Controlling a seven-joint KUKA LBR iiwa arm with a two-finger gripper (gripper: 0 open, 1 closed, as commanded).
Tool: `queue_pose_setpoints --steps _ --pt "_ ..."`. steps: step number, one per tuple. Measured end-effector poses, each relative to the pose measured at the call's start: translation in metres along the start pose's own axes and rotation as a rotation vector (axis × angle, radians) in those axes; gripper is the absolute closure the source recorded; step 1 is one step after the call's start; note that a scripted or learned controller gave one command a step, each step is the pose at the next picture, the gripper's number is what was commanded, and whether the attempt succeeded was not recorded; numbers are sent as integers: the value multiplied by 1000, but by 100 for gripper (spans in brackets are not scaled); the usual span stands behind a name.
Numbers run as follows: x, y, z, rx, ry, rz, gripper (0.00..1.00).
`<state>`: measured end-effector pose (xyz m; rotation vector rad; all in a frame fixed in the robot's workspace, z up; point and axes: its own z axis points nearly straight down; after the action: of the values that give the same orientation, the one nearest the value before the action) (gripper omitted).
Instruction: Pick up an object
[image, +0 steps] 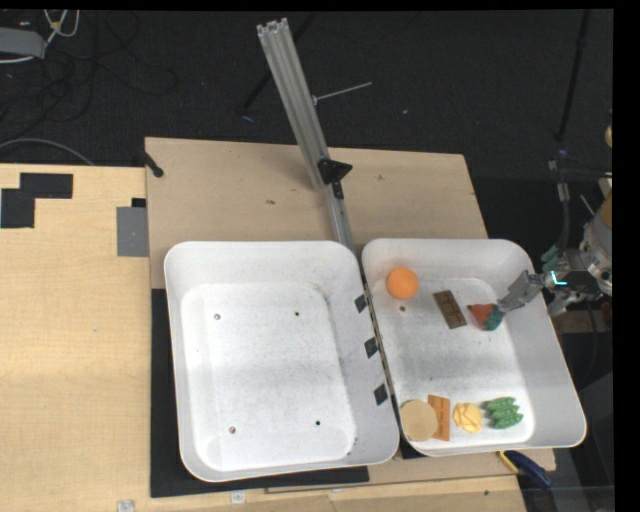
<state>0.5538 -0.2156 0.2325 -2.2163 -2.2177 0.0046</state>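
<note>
On the worktop, the right bin (560, 370) holds an orange ball (402, 283), brown block (451, 309), and red object (487, 317), which the tool (503, 303) touches; its grip cannot be told.

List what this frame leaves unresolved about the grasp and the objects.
- Pincer: whether it grips the red object; its fingers cover the contact, too small to read.
- Arm: cut off by the camera view's right edge.
- Right bin's near-corner items, round tan, orange, yellow, green: too small to identify.
</note>
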Motion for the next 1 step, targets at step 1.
queue_pose_setpoints --steps 1 --pt "0 1 -2 -4 -1 -1 0"
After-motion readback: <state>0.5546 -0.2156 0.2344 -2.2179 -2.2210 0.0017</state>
